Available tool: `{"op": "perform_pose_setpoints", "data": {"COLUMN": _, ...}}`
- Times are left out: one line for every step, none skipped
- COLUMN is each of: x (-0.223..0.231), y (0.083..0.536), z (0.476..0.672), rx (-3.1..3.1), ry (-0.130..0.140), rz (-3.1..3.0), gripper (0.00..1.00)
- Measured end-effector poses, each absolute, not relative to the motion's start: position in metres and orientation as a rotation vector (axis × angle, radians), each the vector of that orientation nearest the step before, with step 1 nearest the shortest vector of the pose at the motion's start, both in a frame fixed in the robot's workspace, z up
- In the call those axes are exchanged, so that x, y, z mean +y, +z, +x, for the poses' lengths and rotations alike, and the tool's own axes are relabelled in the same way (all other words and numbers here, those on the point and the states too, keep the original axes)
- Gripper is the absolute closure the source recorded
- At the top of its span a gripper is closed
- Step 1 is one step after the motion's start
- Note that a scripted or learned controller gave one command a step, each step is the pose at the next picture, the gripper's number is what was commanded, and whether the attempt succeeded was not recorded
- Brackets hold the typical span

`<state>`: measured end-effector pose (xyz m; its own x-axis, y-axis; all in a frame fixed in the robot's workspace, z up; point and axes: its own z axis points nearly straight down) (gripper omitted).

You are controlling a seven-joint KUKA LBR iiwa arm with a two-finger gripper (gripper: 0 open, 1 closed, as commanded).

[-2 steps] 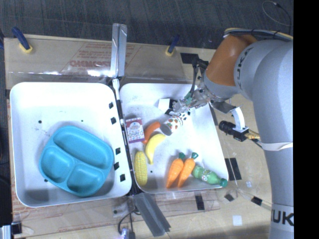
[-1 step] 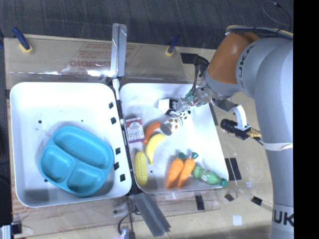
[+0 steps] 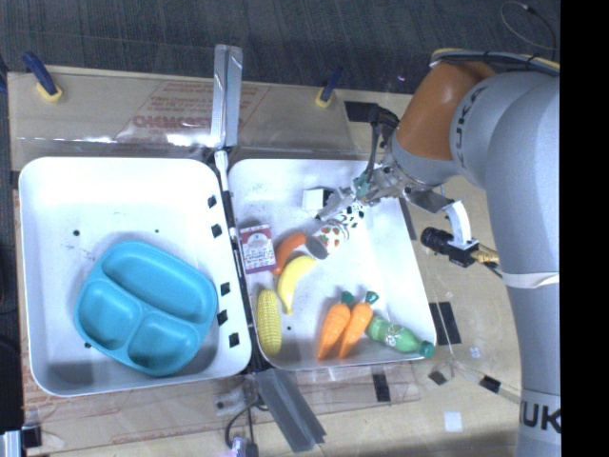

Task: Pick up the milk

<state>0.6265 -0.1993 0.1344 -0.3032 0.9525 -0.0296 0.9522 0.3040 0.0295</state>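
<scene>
Hovering in the upper middle of the right bin (image 3: 409, 284), the jaws (image 3: 354, 201), whose state cannot be told, risk nudging the cow-spotted milk (image 3: 335, 231) against the orange fruit (image 3: 290, 248) and banana (image 3: 294, 276) crowding its lower left.

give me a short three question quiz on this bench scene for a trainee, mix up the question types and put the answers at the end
1. True or false: the blue divided plate lies in the left bin.
2. Which lies nearest the corn? A) the banana B) the green bottle C) the white block
3. Fill in: the hand sits over the cow-patterned milk carton in the ___ bin.

Key: 1 true; 2 A; 3 right.
</scene>
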Motion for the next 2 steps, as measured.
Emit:
{"op": "perform_pose_setpoints", "data": {"x": -0.206, "y": 0.107, "z": 0.637, "rx": 2.483, "ry": 0.007, "rz": 1.880, "gripper": 0.00}}
{"op": "perform_pose_setpoints", "data": {"x": -0.205, "y": 0.123, "z": 0.639, "rx": 2.491, "ry": 0.008, "rz": 1.870, "gripper": 1.00}}
